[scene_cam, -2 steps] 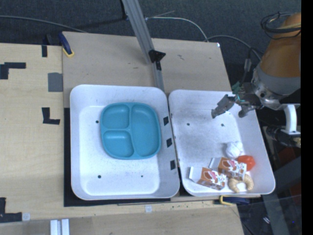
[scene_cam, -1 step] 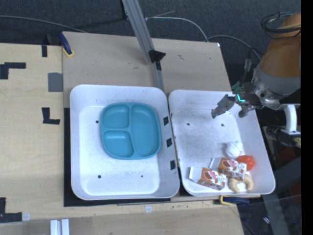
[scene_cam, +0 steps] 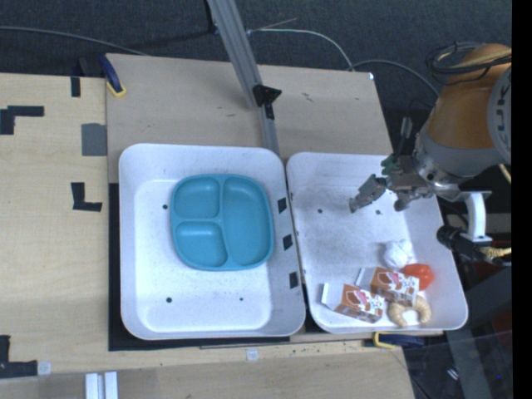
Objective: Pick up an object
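My gripper (scene_cam: 382,199) hangs over the upper middle of the right bin (scene_cam: 332,239), its two dark fingers spread apart and pointing down-left, with nothing between them. The objects lie below it in the bin's lower right corner: a white crumpled piece (scene_cam: 396,252), a red-orange object (scene_cam: 420,273), two brown-and-white cartons (scene_cam: 394,284) (scene_cam: 352,300), and a tan pretzel-like item (scene_cam: 411,311). The gripper is well clear of all of them.
A teal divided plate (scene_cam: 222,221) lies in the left bin (scene_cam: 141,248). A grey metal pole (scene_cam: 241,48) slants down from the top to the bins' shared edge. The arm's orange and grey body (scene_cam: 465,115) stands at the right.
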### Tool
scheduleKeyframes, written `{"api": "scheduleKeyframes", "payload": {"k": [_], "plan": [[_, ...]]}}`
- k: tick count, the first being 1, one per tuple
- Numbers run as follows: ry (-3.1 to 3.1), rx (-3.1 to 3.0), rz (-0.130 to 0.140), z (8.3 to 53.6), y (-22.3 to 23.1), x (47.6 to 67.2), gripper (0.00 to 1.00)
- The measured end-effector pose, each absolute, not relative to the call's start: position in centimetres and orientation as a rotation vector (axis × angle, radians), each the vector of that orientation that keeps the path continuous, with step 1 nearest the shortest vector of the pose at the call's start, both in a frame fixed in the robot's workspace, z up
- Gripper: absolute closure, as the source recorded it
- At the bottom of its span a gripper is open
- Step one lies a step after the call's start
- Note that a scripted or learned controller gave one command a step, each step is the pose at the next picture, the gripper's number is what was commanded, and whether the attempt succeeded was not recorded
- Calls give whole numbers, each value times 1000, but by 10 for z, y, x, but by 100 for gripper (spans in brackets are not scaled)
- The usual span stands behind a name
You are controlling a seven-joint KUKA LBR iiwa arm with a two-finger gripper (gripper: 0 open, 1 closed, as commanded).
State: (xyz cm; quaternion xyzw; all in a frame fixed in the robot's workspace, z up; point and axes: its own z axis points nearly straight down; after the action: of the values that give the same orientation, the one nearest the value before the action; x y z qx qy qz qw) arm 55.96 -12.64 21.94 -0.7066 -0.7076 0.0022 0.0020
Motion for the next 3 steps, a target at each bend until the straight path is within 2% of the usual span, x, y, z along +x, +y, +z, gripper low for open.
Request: {"api": "scheduleKeyframes", "payload": {"k": [2,3], "plan": [[-2219,-2216,8,114,-134,562,0],[-2222,-2216,3,127,-134,564,100]]}}
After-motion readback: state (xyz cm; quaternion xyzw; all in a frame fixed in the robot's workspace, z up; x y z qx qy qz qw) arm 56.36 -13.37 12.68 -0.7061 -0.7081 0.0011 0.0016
